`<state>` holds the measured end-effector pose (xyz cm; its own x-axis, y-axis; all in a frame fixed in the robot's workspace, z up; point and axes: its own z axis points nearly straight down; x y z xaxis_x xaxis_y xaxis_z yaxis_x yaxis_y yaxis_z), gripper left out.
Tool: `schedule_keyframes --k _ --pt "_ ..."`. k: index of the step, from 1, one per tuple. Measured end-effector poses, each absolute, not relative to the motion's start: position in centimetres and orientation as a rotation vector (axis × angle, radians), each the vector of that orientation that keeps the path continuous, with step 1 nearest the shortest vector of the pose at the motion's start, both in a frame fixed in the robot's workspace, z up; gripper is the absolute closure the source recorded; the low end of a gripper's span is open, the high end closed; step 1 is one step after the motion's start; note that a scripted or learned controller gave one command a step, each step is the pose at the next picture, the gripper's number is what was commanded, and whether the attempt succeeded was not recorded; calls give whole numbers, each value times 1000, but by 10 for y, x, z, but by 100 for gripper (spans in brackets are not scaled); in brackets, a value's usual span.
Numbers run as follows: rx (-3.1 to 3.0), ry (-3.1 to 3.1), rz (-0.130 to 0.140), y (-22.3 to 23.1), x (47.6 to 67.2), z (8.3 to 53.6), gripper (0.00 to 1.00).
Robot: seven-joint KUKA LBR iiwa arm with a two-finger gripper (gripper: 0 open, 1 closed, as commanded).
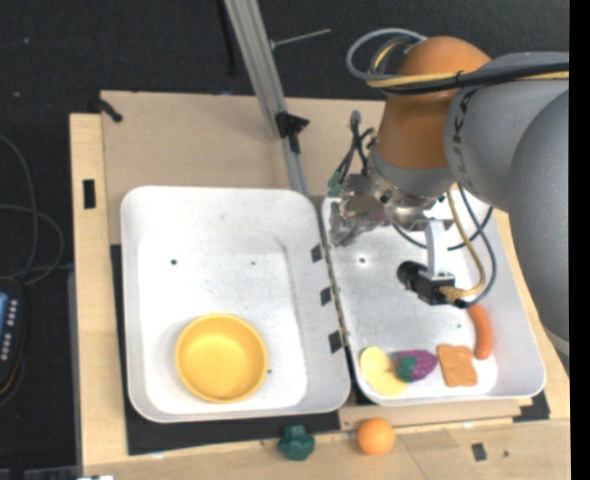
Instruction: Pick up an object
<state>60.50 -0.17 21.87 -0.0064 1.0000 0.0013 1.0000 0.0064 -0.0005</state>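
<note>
Two white bins sit side by side on a tan bench, arm [445,118] reaching over the right bin [515,313]

Gripper [347,218] hangs at that bin's 11 o'clock corner, and I cannot tell how it is set. Lemon [375,368], purple fruit [412,365], orange block [458,365] and carrot [482,331] cluster around 6 o'clock; yellow bowl [221,357] sits in the left bin [215,228]

Bright even light, slightly soft focus
</note>
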Motion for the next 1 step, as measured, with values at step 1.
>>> schedule_keyframes --k 1 --pt "-2213 -2230 -7 48 594 237 100"
